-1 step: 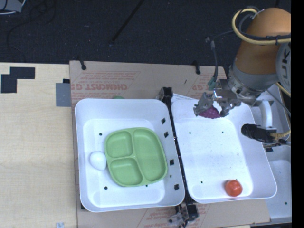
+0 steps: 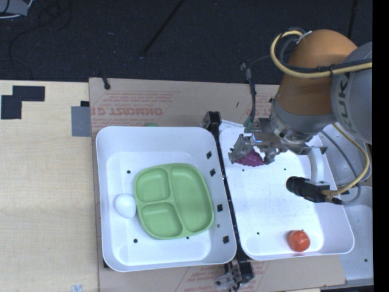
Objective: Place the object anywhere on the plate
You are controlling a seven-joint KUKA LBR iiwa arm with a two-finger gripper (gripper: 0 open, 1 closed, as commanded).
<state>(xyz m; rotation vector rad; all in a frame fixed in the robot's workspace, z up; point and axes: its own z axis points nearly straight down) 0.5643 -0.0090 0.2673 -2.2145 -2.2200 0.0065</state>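
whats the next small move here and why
Probably lift straight up to test the grasp. The gripper sits low over the purple object in the right bin, while the green plate lies in the left bin.

I'm looking at a lab bench — two white bins (image 2: 115, 157) on cardboard sheeting (image 2: 152, 105), loose cables (image 2: 18, 5) across dark carpet behind.
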